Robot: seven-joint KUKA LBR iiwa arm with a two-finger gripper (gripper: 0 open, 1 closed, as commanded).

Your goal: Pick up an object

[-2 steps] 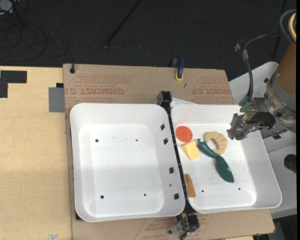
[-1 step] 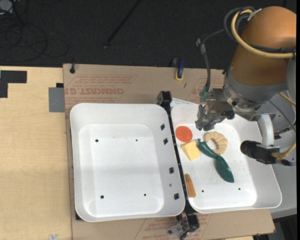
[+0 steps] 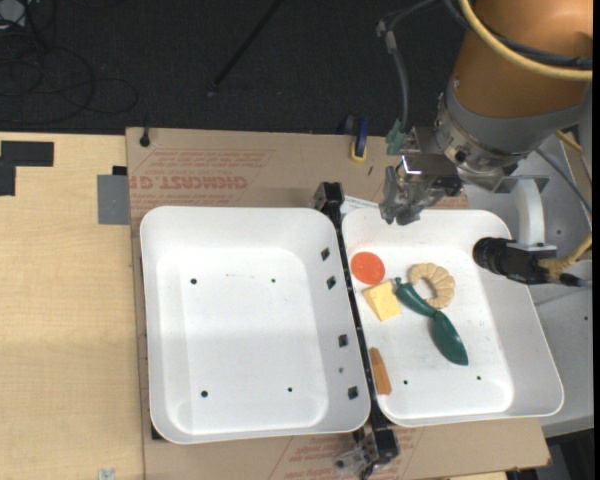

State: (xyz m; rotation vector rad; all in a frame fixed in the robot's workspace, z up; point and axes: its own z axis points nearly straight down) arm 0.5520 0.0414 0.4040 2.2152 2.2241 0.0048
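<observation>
In the right bin (image 3: 520, 388), lower right of the frame, lay a brown stick (image 3: 380, 372), a green scoop (image 3: 435, 322), a yellow block (image 3: 382, 301), a tan ring (image 3: 436, 281) and an orange disc (image 3: 368, 266). My end effector (image 3: 404, 208) hovered above the bin's far edge, gripping nothing; how wide it stood, I couldn't tell.

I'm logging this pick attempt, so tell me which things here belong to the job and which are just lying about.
Job:
pincer
round orange disc
yellow block
tan ring
green tool
brown stick
right white bin

Lying about:
left white bin
blue clamp
</observation>
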